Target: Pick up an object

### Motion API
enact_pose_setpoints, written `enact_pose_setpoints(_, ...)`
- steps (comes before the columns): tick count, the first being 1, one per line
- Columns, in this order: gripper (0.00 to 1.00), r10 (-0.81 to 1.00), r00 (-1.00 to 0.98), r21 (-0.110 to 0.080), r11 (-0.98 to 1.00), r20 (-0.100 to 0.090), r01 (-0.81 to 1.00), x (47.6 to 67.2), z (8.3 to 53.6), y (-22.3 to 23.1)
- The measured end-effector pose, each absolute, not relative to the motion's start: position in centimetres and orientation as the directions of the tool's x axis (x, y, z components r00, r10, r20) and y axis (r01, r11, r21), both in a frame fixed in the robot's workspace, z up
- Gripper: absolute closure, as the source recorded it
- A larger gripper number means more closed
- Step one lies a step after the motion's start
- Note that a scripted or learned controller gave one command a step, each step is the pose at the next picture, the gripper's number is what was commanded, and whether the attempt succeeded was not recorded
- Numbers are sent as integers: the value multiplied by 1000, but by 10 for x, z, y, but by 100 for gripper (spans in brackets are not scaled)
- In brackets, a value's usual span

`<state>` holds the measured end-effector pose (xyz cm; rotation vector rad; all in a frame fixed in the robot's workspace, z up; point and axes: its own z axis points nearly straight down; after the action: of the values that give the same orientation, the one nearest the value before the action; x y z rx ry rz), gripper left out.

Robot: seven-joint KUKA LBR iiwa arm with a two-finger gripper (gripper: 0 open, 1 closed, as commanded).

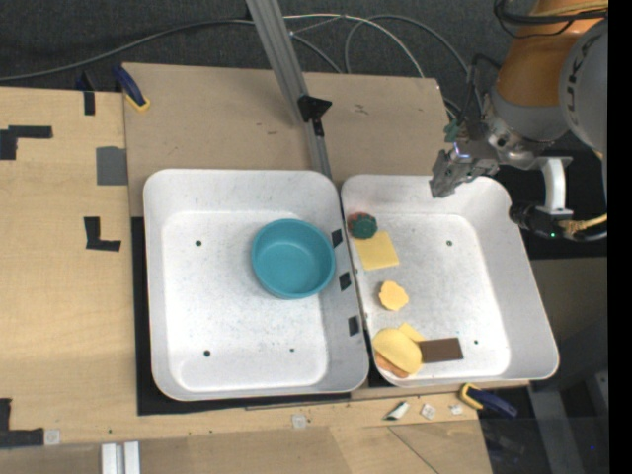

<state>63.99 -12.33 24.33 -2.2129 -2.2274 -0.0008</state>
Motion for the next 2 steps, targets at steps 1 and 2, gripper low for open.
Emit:
enact_pose_setpoints(1, 100, 1000, -6, -2, 6, 1, 1000, 628, 236, -72)
enact_pose_setpoints(2, 100, 1000, -8, -1, 8, 2, 1000, 625, 243, -12)
